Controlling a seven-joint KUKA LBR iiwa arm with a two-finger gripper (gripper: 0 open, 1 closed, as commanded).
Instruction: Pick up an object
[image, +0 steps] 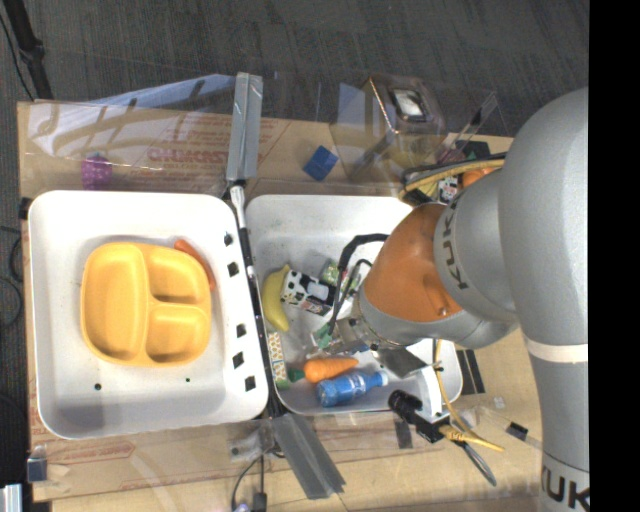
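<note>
Your arm (440, 280) hangs low over the right bin (300, 215), and its wrist hides the jaws — you cannot tell their state. The carrot (328, 369), bottle (352, 388) and banana (273, 302) lie inside that bin — nothing looks lifted, so the pick remains.

A yellow divided tray (145, 300) sits in a white bin (60, 400). The other white bin (300, 215) holds an orange carrot (328, 369), a blue bottle (350, 388), a yellow banana (273, 303) and a black-and-white spotted toy (293, 287).
</note>
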